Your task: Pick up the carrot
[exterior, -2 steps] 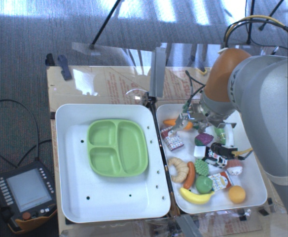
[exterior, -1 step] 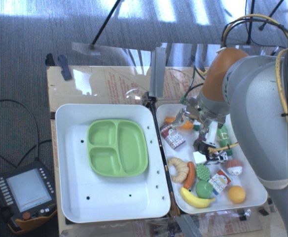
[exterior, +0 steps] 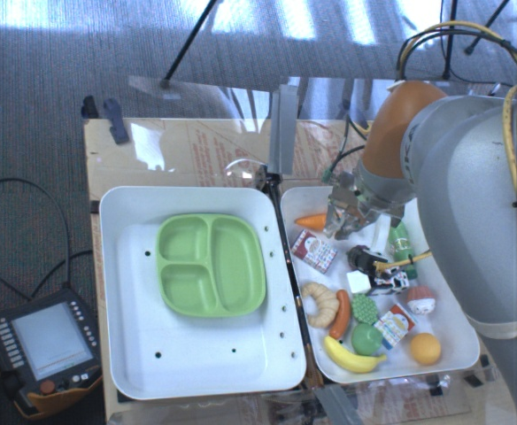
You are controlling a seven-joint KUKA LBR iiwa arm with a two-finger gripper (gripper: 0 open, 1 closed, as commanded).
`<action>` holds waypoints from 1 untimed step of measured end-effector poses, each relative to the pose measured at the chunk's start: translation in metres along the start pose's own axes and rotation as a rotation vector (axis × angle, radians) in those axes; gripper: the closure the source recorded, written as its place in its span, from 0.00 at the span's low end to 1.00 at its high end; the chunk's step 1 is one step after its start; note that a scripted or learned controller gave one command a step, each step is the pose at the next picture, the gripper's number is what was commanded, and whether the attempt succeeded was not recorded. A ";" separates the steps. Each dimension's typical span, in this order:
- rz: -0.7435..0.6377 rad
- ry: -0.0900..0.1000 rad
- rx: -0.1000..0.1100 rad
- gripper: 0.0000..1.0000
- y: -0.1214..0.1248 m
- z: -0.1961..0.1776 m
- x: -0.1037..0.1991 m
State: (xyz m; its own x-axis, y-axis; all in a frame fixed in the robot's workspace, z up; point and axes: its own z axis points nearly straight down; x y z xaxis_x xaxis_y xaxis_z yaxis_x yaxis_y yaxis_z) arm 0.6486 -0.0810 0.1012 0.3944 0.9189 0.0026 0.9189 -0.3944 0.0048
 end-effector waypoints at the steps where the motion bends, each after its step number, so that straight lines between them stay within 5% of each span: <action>1: -0.001 0.000 0.002 0.00 -0.001 0.001 0.001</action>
